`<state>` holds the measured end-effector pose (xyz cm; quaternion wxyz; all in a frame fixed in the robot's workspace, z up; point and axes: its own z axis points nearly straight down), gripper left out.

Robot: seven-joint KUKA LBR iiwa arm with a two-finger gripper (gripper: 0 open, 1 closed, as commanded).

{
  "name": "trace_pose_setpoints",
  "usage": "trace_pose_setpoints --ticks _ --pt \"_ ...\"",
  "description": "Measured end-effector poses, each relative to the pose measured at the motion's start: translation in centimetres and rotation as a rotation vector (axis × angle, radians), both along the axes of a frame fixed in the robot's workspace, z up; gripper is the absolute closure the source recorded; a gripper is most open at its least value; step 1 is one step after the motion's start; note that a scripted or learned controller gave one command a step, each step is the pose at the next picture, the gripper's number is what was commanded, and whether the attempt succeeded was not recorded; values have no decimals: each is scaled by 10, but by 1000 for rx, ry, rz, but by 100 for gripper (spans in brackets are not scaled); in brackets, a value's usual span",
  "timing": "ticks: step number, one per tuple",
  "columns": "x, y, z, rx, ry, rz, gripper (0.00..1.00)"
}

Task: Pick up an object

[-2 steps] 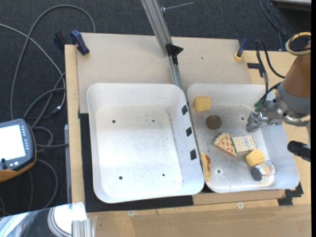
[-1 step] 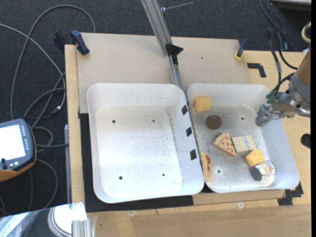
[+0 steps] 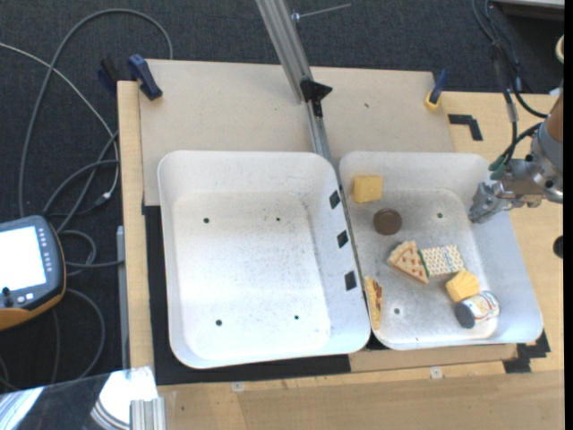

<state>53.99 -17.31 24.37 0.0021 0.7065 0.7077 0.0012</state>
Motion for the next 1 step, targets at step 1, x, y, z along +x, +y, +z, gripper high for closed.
trace_pose_setpoints --ticks 1 --pt "-6 54 3 5 6 5 100"
